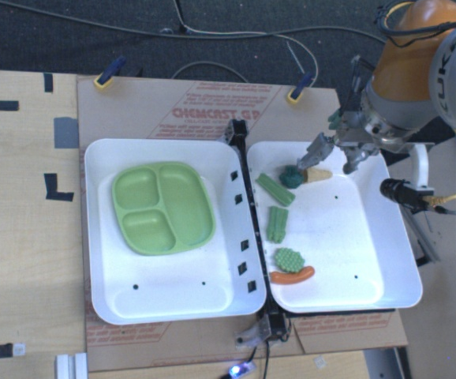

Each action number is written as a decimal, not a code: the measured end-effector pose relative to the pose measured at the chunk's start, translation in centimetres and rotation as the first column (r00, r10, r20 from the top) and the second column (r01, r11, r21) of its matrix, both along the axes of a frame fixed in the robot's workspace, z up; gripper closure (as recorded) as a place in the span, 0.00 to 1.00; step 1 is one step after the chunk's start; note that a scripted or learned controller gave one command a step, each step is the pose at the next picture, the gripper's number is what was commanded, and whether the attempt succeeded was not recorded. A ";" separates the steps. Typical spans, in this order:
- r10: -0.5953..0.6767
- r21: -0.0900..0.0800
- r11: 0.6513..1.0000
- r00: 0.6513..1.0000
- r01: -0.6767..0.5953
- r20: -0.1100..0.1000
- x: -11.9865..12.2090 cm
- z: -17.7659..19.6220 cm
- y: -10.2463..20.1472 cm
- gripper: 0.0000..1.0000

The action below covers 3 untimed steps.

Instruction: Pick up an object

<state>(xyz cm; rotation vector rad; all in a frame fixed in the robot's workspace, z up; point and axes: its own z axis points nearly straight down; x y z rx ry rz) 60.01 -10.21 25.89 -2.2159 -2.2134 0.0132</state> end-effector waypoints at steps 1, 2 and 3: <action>0.002 -0.001 1.000 1.000 -0.002 0.011 0.2 0.6 0.0 0.00; 0.002 -0.001 1.000 1.000 -0.002 0.007 0.0 -3.8 0.1 0.00; 0.003 -0.001 1.000 1.000 -0.003 0.005 0.4 -10.1 0.4 0.00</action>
